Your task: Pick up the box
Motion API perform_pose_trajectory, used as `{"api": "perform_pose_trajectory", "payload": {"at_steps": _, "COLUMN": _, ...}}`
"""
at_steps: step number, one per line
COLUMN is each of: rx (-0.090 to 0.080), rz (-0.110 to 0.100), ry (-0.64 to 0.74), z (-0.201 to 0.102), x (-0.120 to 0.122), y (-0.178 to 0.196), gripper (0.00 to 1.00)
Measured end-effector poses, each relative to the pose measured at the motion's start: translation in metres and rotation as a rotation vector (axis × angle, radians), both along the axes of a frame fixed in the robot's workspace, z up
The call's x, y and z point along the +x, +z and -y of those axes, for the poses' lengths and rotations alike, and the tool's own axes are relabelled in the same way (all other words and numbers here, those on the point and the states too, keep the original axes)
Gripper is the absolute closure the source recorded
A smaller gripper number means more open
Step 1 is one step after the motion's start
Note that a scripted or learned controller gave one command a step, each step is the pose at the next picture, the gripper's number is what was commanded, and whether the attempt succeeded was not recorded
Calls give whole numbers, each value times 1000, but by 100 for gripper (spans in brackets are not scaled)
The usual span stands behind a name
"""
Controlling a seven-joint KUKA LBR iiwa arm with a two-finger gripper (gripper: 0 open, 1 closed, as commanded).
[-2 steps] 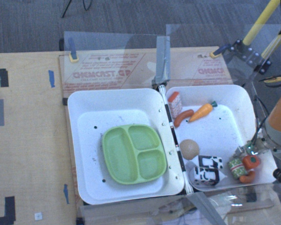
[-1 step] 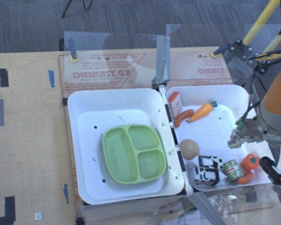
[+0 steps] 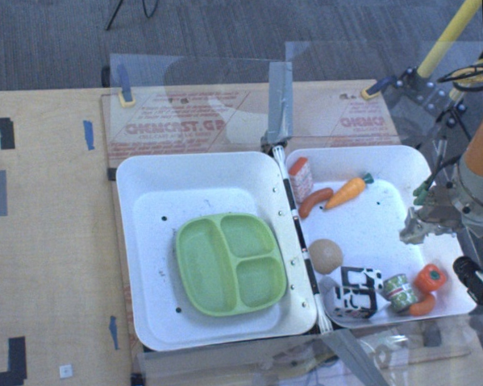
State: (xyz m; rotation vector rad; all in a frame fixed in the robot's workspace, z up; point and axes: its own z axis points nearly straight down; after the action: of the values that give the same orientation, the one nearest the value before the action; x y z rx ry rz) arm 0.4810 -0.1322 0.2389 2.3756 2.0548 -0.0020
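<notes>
faintly, "chemcast gp" reads on the clear panel (image 3: 191, 122) behind the bins.

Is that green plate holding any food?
Empty. The green plate in the left bin shows three bare compartments.

A pale wooden bench top (image 3: 51, 263) marked with black tape corners (image 3: 2, 132) and blue tape strips (image 3: 88, 134) sits against dark grey carpeted floor (image 3: 216, 24), where thin black tripod legs (image 3: 131, 7) stand.
</notes>
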Motion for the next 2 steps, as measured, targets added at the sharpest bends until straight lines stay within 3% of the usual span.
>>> {"api": "perform_pose_trajectory", "payload": {"at_steps": 1, "rx": 0, "rz": -2, "ry": 1, "z": 0, "x": 0, "y": -1, "gripper": 0}}
{"api": "perform_pose_trajectory", "payload": {"at_steps": 2, "rx": 1, "rz": 2, "ry": -103, "z": 52, "x": 3, "y": -154, "gripper": 0}}
